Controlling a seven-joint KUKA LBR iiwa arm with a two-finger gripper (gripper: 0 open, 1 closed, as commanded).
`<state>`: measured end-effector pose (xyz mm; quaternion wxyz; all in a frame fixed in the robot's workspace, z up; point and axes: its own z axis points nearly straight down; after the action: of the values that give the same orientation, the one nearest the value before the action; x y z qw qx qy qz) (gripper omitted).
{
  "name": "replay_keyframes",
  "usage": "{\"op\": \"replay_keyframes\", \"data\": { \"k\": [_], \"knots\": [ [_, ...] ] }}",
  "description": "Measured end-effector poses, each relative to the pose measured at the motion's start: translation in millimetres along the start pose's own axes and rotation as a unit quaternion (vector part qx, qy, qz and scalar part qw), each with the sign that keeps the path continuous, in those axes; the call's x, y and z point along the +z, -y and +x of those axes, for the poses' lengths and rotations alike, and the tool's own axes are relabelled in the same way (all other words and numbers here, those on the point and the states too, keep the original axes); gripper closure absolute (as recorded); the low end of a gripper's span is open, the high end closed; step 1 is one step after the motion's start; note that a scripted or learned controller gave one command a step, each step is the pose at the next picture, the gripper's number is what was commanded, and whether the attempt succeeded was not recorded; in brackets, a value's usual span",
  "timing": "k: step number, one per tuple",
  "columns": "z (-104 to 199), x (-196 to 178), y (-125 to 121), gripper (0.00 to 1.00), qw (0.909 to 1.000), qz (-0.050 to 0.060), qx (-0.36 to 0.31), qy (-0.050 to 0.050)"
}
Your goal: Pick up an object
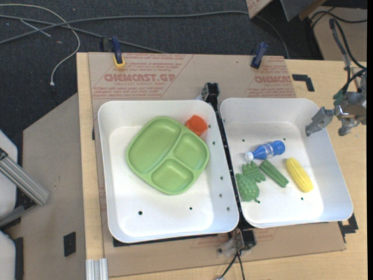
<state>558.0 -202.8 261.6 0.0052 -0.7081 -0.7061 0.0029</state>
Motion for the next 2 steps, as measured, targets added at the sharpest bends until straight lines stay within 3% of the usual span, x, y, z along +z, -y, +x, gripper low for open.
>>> {"op": "replay_keyframes", "data": {
  "k": [1,2],
  "knots": [
    [1,-6,-2,0.0,1.0,-0.006,-0.002,0.001],
    [4,57,-6,0.0,1.0,-0.002,-0.002,0.0]
  ]
}}
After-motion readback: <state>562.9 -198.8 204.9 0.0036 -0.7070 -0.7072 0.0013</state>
